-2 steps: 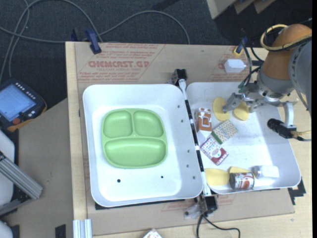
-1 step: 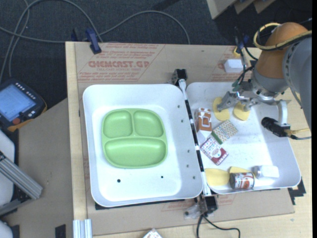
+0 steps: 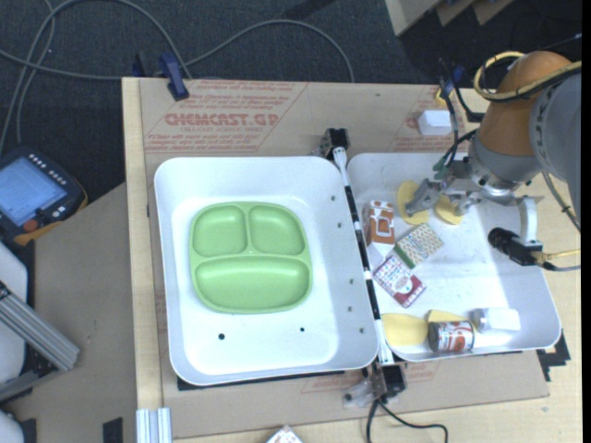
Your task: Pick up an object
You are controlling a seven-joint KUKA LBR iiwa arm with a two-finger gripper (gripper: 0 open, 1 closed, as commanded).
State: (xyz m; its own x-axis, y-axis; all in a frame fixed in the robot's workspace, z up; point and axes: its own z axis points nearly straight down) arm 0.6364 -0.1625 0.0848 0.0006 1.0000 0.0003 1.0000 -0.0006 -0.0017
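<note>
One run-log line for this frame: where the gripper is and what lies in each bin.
gripper: over right bin, near yellow pieces | nothing seen held | left bin: green divided tray | right bin: packets, can

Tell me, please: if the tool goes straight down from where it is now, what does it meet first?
Probably the yellow pieces in the right bin. The tool hangs over them near the bin's far end. Depth is unclear from this slanted view, so it might land on the bin floor beside them.

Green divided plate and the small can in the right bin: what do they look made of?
Green divided plate: likely moulded plastic, matte with a soft sheen, uniform colour, rounded compartment ridges. Small can: probably metal with a printed red label, its end looking silvery; too small to be sure.
</note>
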